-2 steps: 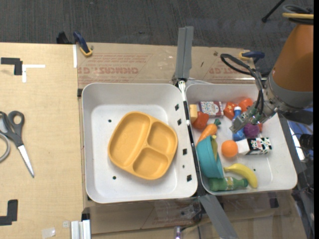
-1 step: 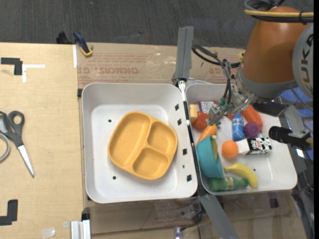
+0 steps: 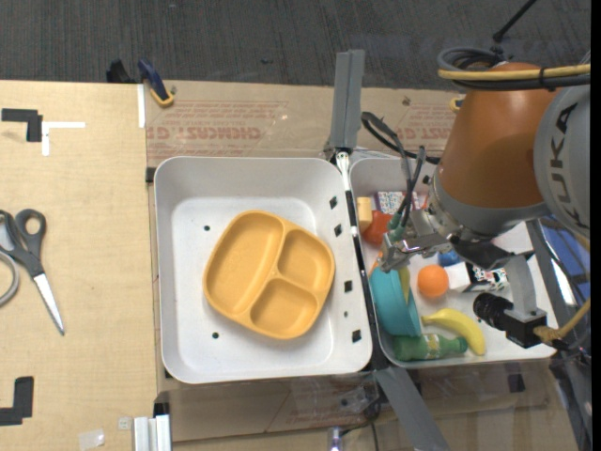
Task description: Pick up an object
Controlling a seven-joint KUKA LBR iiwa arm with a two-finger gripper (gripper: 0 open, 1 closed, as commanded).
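Pale wood counter [image 3: 75, 252] runs under everything we see, with a dark floor beyond its far edge. Largest on it are the two white bins: the left bin [image 3: 178, 280] holds a yellow divided plate [image 3: 269, 274] lying flat near its middle. The right bin [image 3: 368, 171] is crowded and largely covered by the arm [image 3: 498, 148], whose orange band and grey body hang over its far half. We make out the gripper [image 3: 406, 247] low over the bin's left side, just above a teal cup [image 3: 394, 305], but we cannot tell how its fingers stand. Around it lie a green bottle [image 3: 427, 347], a banana [image 3: 457, 327], an orange ball [image 3: 433, 282] and a red object [image 3: 378, 226]. Scissors [image 3: 36, 261] rest on the counter, well apart at left.
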